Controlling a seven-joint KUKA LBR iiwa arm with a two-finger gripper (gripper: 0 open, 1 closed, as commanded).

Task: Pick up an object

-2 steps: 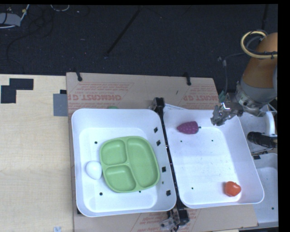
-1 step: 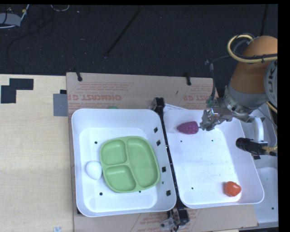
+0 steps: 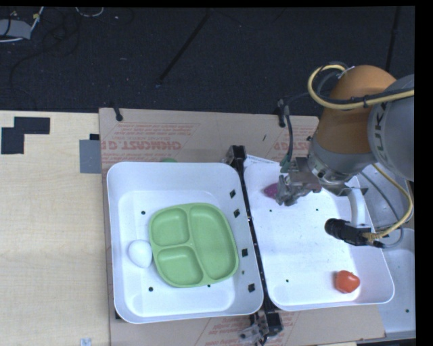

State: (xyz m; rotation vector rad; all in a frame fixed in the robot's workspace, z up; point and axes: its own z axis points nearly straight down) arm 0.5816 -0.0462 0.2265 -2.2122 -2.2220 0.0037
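The gripper [image 3: 289, 192] hangs at the right bin's [image 3: 304, 270] far-left corner, over a pinkish object [image 3: 270, 190]. Its shape and long axis are unclear. Whether the gripper grasps it, I cannot tell.

I'm looking down on a robotics lab bench, not a home. Two shallow white bins [image 3: 177, 177] sit side by side on a printed cardboard sheet [image 3: 162, 138] at the frame's centre, over a pale wood bench top [image 3: 47, 230] at left. Loose cables [image 3: 20, 20] trail across dark flooring along the top, and an industrial arm [image 3: 358, 115] with looped hoses enters at upper right.
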